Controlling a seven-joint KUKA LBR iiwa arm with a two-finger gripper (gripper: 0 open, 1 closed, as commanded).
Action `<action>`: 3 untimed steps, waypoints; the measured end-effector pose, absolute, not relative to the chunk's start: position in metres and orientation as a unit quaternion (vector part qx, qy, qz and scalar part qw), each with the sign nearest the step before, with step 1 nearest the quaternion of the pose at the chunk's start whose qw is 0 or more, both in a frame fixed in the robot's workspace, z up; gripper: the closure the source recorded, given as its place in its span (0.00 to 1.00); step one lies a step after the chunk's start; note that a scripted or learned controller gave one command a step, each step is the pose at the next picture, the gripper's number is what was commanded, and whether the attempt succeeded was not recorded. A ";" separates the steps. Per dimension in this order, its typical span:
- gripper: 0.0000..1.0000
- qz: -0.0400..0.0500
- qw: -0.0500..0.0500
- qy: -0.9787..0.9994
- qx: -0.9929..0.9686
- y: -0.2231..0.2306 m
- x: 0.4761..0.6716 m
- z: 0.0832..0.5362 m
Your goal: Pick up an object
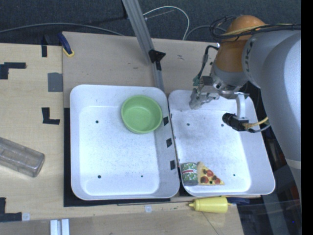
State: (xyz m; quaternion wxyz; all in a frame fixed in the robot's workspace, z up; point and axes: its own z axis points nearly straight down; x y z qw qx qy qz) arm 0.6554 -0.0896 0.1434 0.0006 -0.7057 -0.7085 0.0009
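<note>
Reaching in from the right, the grey arm (274, 82) with its orange band hangs over the far edge of the right bin (254, 151). The gripper (198, 101) sits low near that bin's far left corner, and whether it is open or closed cannot be told; nothing shows held in it. The arm's bulk hides the bin's far right corner and is itself cut off at the picture's edge.

A small can (189, 174) and a pizza slice (209, 176) lie touching at the right bin's near left corner, well apart from the gripper. A green bowl (142, 114) stands upright in the left bin (93, 151), toward its far right side. A yellow bottle (211, 204) lies on the bench just beside the right bin's near rim. A clear cup (19, 156) lies on its side at the left, partly cut off.
</note>
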 end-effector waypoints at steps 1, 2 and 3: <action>1.00 -0.002 -0.002 -0.708 -0.706 -0.083 0.665 0.196; 1.00 -0.001 -0.002 -0.708 -0.706 -0.086 0.663 0.240; 1.00 -0.001 -0.001 -0.708 -0.706 -0.086 0.664 0.278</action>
